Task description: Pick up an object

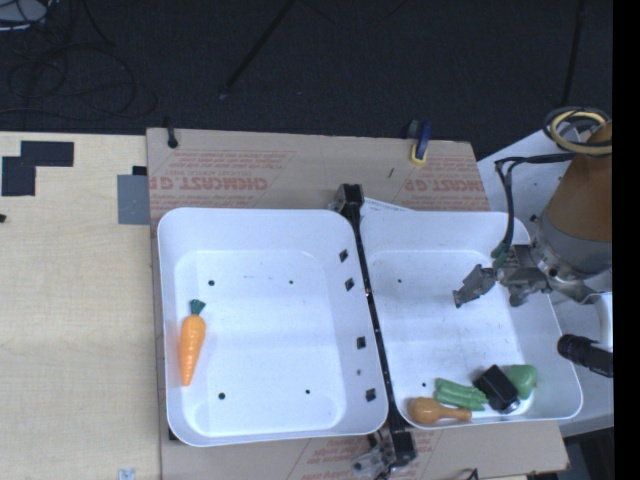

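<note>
White plastic, smooth and shallow with rounded corners, forms both bins, which sit side by side on a sheet of brown cardboard (300, 168). The left bin (170, 268) holds a single toy carrot (191, 340), orange and tapered with a small green top, lying close to the bin's left wall. The right bin (420, 258) holds a cluster at its near edge: a green pea-pod-shaped piece (460, 394), a tan pear-shaped piece (438, 411) just beside it, a black block (497, 387), and a paler green object (522, 376) partly behind the block.

The gripper (478, 286) hangs over the right bin's far right part, well apart from that cluster, on the grey arm with its orange band (583, 196). Its dark fingers look spread apart with nothing between them, though the view is too coarse to be certain.

Printed red lettering on the cardboard reads upside down and is too blurred to read with confidence. A blue-and-yellow clip (419, 140) sits at the cardboard's far edge.
</note>
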### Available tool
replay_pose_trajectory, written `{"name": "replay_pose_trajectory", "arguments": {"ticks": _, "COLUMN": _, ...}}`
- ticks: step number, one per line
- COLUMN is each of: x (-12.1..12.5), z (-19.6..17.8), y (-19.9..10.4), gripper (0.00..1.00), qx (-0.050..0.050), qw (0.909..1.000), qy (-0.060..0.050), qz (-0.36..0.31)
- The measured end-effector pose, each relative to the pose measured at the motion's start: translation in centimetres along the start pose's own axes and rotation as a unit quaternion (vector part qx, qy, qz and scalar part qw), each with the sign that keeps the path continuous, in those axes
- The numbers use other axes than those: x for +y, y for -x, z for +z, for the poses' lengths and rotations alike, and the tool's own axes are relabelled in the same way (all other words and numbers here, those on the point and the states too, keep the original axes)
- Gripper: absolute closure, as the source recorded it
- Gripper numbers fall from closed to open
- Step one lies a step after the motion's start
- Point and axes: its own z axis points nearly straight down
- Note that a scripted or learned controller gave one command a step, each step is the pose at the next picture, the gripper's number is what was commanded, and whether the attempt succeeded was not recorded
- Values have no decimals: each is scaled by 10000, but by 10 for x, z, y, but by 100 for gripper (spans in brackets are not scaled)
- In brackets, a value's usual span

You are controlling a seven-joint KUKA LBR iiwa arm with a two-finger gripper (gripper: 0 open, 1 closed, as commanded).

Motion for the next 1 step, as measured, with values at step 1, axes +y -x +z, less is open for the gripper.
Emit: {"name": "replay_pose_trajectory", "arguments": {"ticks": 1, "x": 52, "z": -2, "y": -51, "gripper": 0, "qx": -2, "qw": 10000, "qy": 22, "qz": -29}}
